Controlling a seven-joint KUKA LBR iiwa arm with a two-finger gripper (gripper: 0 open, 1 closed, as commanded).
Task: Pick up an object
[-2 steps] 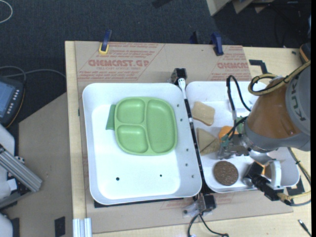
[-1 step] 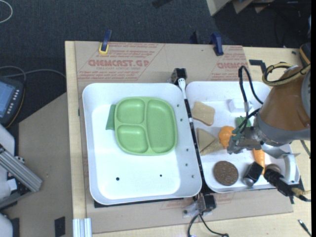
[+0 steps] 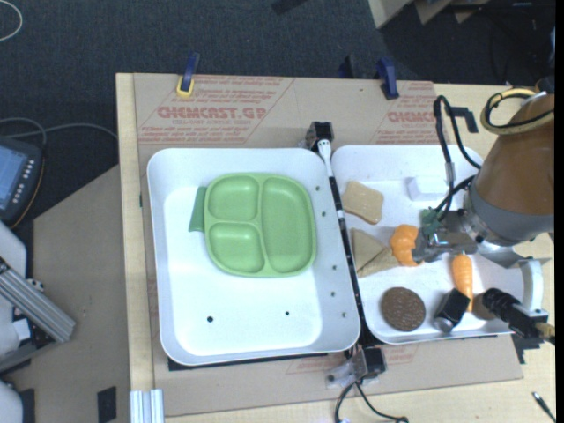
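The gripper (image 3: 429,241) hangs low in the right bin (image 3: 388,161), seemingly touching the right side of a small orange ball (image 3: 404,243), though whether it grips anything I cannot tell, with a carrot (image 3: 463,276) lying near-to-far just right.

A robotics lab: clamped bench (image 3: 264,104), loose cables (image 3: 53,130), industrial arm (image 3: 520,174).

I see both white bins (image 3: 167,263) as smooth, slightly glossy plastic. The green divided tray (image 3: 261,225) reads as matt moulded plastic. The counter (image 3: 264,113) is covered with brown printed paper, matt. The round brown disc (image 3: 403,308) looks rough and grainy; the orange carrot-shaped piece (image 3: 463,274) looks smooth.
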